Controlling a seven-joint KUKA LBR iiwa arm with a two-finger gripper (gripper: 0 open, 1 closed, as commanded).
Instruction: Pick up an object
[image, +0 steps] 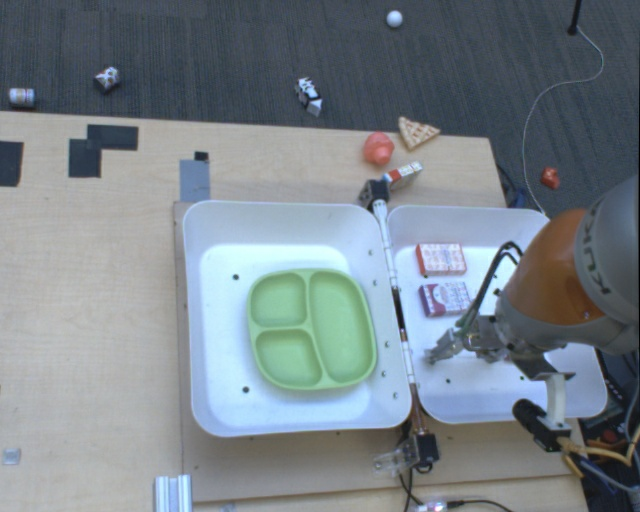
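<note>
The arm (580, 285) reaches in from the right over the right bin (500, 405), its orange band above the bin's right half. The gripper (443, 349) hangs low over the bin's middle, toward its left wall, fingers (437, 354) spread apart with nothing between them. Two small boxes lie in the far part of this bin: a red box (441, 259) nearest the far edge, and a purple box (444, 298) just in front of it, the two close but apart. The gripper sits just nearer than the purple box, not touching it as far as can be seen. The near part of the bin floor is bare white. In the left bin (215, 330) a green tray (311, 329) with three compartments lies in the middle, turned a little askew to the bin's walls. On the bench (90, 330) beyond the bins, near its far edge, rest a red ball (378, 148), a pizza-slice toy (418, 131) right at the edge, and a small red-and-white tube (406, 173) by the far corner where the bins meet. Black tape patches (100, 148) mark the bench's far left. On the dark carpet (250, 50) beyond lie a white ball (394, 18) and a few small scattered pieces too small to identify.
</note>
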